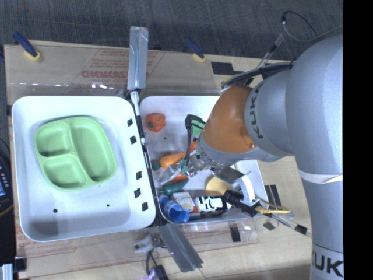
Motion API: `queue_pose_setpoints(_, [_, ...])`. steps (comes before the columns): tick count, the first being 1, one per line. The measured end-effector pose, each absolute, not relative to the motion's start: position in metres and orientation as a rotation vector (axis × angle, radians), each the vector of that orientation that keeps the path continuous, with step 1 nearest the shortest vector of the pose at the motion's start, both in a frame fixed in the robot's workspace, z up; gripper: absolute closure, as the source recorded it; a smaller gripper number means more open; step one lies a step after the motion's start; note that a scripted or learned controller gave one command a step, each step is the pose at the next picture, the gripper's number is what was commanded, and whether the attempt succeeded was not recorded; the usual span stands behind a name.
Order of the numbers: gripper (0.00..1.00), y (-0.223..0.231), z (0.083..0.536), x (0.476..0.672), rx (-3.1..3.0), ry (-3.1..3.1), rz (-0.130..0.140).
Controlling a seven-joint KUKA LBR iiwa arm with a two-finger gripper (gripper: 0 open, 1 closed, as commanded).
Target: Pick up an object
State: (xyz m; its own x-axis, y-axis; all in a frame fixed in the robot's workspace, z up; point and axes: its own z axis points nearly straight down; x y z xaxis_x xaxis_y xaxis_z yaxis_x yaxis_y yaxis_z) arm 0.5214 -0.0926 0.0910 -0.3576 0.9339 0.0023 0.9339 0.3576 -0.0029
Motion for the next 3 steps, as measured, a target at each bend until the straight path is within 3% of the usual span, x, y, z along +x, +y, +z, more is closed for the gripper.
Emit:
queue_pose_setpoints(1, [0.00, -0.049, 0.192, 0.570, -1.556, -2.729, 0.000])
queue_pose_setpoints(2, [0.00, -0.062, 0.191, 0.538, -1.375, -2.822, 0.002])
queue_pose_setpoints(3, [0.00, -0.110, 0.158, 0.551, -1.681, -2.653, 0.002])
